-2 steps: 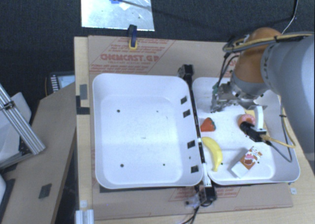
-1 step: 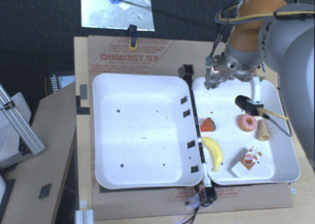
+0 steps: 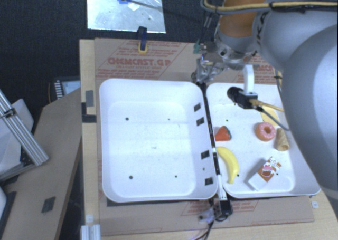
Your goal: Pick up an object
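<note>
Hanging at the far end of the divider (image 3: 207, 128), the jaws, open or closed I could not tell, had the red piece (image 3: 223, 133) lying camera-ward of them in the arm-side bin (image 3: 237, 125), with the banana (image 3: 228, 164) further on, its long axis along that divider.

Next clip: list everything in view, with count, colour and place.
bins: two, white, side by side
banana: one, yellow, right bin, by the divider
wedge: one, red, right bin, behind the banana
donut: one, pink, right bin
cone: one, tan, right bin, beside the donut
box: one, white and red, right bin, front
foil: one, silver, behind the bins
arm: one, grey with orange band, from the right
gripper: one, grey, over the bins' far shared edge
</note>
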`<state>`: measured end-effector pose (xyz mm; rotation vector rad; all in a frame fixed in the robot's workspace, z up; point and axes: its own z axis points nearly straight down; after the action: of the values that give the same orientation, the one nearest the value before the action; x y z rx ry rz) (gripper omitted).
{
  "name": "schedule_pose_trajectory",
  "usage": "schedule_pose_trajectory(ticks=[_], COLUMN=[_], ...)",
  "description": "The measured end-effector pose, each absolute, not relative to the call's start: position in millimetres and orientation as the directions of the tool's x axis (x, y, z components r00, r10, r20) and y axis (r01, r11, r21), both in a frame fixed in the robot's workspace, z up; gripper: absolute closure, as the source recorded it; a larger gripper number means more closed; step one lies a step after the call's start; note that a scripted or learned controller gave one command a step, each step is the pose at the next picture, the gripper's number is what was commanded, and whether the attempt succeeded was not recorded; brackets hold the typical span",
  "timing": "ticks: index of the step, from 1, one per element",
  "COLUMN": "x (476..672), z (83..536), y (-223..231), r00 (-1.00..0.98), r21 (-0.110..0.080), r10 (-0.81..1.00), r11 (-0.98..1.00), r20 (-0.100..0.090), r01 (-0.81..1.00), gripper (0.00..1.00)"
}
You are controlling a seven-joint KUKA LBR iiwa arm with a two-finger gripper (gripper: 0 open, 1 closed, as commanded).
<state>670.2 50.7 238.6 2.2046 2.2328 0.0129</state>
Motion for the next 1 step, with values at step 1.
schedule_pose_trajectory(ticks=[1], x=[669.2], z=[380.3], y=[125.1], r00=[-0.013], r21=[0.019], r10=[1.000], r11=[0.013], r20=[0.004], r01=[1.000], gripper=[1.00])
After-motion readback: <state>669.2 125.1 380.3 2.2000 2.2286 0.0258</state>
